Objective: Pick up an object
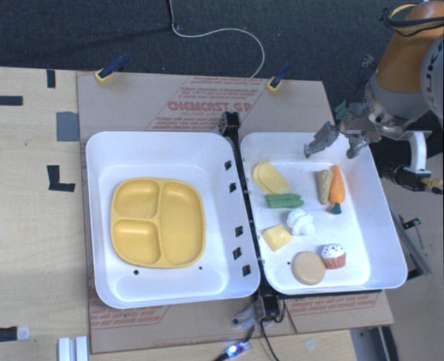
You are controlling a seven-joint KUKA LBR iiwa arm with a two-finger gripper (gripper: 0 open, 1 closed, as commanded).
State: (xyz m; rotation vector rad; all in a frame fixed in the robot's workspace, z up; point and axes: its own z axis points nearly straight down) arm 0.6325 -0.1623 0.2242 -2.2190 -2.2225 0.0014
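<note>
Camera view has the gripper hovering with fingers spread wide and empty, just above the carrot in the right bin. Looks light, stiff and slick; grip across its thick middle.

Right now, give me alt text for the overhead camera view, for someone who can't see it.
A grey and orange robot arm's open two-finger gripper hovers over the far edge of the right white bin, which holds toy foods including an orange carrot, green bean pod and pink cupcake. The left white bin holds a yellow divided plate.
</note>
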